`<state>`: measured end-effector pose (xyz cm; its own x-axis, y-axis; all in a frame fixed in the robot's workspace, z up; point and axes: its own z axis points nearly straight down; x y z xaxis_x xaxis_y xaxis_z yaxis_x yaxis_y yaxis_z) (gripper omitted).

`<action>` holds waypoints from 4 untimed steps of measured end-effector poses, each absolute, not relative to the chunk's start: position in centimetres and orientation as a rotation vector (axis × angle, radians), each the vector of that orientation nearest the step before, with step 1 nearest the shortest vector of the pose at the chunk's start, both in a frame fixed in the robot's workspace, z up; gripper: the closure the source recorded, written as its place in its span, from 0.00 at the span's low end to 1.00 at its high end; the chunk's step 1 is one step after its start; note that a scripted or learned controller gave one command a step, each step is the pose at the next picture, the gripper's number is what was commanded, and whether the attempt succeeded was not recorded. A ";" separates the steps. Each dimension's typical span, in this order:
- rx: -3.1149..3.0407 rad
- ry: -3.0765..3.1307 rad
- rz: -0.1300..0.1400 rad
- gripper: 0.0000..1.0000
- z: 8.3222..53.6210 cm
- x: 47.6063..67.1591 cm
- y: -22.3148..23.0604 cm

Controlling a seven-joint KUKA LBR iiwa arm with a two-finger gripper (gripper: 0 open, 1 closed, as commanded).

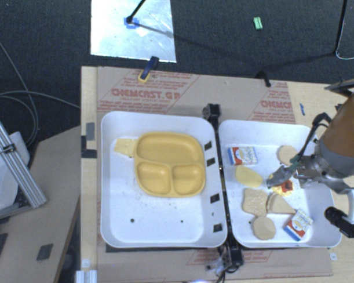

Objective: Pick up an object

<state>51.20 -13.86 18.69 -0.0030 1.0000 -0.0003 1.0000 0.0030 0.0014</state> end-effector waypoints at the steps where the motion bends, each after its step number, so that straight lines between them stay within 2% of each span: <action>1: 2.225 2.216 -0.001 0.00 8.9 52.1 -21.0; 2: 2.210 2.228 0.004 0.00 8.5 56.3 -15.9; 3: 2.218 2.230 -0.001 0.00 8.4 51.8 -11.2; 4: 2.210 2.227 0.007 0.00 8.5 57.6 -9.1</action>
